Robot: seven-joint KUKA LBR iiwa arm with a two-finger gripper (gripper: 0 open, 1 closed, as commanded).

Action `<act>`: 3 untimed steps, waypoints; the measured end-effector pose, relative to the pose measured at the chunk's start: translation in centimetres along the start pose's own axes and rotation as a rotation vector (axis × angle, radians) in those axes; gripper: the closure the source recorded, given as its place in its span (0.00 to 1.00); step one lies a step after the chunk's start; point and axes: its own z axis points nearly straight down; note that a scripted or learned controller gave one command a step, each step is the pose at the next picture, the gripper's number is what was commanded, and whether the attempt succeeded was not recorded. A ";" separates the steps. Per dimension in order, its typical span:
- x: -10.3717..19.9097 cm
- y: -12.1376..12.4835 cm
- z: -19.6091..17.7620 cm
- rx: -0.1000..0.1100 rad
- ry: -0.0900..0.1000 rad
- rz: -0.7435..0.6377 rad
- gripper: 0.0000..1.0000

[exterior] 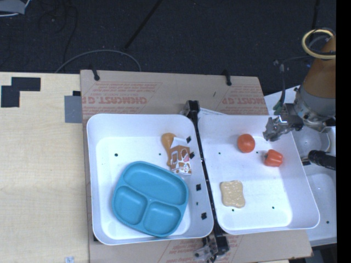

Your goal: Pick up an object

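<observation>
The gripper (274,129) hangs over the upper right corner of the right bin (299,215), at the end of the grey arm (318,86) that reaches in from the right; whether it is apart or together cannot be told, and nothing is seen in it.

Nearest it lie two reddish things on the right bin's floor: a round red-orange ball (246,143) just to its left and below, and a second red-orange piece (273,158) directly below it, near the bin's right wall. The two are close together but apart, and neither touches the gripper. Further down, near the bin's middle, a tan slice shaped like toast (232,193) lies flat, well apart from both. Nothing lies over or against these three.

Across the black divider (200,163), the left bin (101,130) holds a blue compartment tray (149,198) filling its lower half. Above the tray's upper right edge sit a brown drumstick-like piece (168,141) and a small printed packet (180,160), the packet touching the drumstick piece and close to the divider.

Both bins rest on a cardboard sheet (137,95) on the bench.
</observation>
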 end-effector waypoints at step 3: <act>11.3 -1.9 -3.6 0.007 0.003 -0.007 1.00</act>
